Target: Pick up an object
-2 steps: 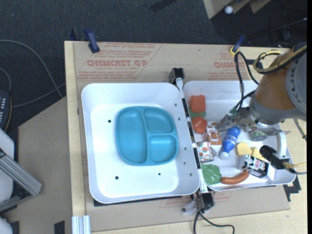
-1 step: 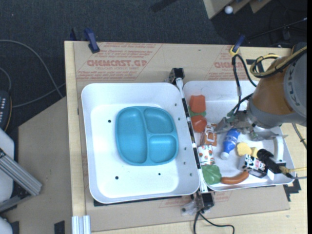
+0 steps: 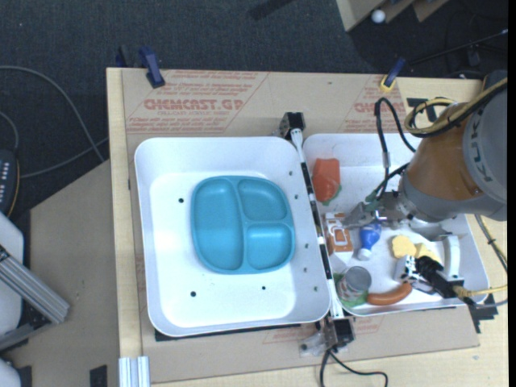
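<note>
My gripper (image 3: 364,214) hangs low in the right bin (image 3: 355,147), reaching in from the right under the grey wrist and orange band. Just below it lies a small blue bottle (image 3: 368,239), very close to it; whether they touch is not clear. An orange-red soft thing (image 3: 326,179) lies to its upper left. A small white and orange card (image 3: 339,237) sits to its lower left. A yellow piece (image 3: 403,247) lies to its lower right.
A grey round can (image 3: 354,280) and a red sausage shape (image 3: 389,297) lie at the right bin's near edge. The left bin (image 3: 161,216) holds a blue divided plate (image 3: 242,222). A ridge (image 3: 310,208) separates the bins.
</note>
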{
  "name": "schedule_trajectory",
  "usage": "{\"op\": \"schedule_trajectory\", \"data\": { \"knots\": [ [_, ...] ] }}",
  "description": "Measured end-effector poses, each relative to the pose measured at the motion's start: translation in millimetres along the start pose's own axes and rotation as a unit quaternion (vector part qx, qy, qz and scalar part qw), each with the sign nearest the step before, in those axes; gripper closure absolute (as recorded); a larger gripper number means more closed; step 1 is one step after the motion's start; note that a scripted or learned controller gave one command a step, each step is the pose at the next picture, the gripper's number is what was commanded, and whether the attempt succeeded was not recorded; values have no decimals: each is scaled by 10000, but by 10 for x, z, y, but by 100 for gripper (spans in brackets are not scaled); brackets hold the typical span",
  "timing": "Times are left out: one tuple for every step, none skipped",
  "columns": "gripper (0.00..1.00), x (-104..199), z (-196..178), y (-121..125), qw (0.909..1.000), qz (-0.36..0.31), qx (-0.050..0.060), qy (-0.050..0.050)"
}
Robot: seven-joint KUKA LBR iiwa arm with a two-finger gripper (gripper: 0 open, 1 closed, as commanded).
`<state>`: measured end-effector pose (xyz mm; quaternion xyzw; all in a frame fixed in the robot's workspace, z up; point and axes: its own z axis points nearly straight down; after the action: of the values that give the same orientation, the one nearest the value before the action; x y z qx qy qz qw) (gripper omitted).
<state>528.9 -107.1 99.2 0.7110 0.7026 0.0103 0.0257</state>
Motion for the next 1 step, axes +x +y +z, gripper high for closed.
{"op": "schedule_trajectory", "data": {
  "knots": [
    [0, -22, 20, 186, 9999, -25, 143, 34]
  ]
}}
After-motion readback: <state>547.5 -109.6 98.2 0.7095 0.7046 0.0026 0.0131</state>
